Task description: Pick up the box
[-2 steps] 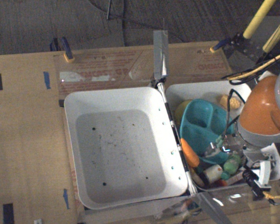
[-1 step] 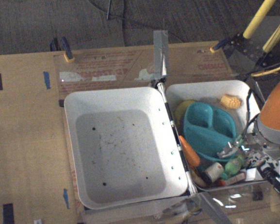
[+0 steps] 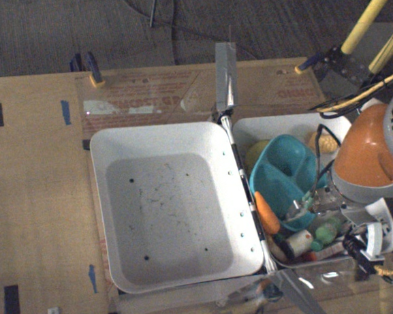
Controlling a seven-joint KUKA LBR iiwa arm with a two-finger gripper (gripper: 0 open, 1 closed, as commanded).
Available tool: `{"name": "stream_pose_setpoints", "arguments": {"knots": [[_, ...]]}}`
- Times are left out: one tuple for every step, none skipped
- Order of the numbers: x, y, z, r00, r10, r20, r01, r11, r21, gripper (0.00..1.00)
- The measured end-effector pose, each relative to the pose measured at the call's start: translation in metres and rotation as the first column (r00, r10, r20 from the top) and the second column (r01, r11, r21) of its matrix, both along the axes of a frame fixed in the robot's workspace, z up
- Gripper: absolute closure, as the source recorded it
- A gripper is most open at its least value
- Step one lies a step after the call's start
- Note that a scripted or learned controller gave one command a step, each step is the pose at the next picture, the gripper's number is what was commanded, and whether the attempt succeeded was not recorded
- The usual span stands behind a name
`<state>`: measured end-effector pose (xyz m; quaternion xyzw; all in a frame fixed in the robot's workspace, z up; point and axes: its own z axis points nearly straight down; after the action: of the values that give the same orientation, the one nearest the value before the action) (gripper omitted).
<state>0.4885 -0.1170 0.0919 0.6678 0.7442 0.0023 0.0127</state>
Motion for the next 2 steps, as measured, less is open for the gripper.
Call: {"name": "stream_pose_setpoints", "arguments": {"knots": [[0.022,0.030,0.093,0.993,-0.119,-0.022,0.119,0.993,0.013,0.00],[0.030,0.048,0.161,0.999,0.024,-0.021,-0.024,1.000,0.013,0.00]]}}
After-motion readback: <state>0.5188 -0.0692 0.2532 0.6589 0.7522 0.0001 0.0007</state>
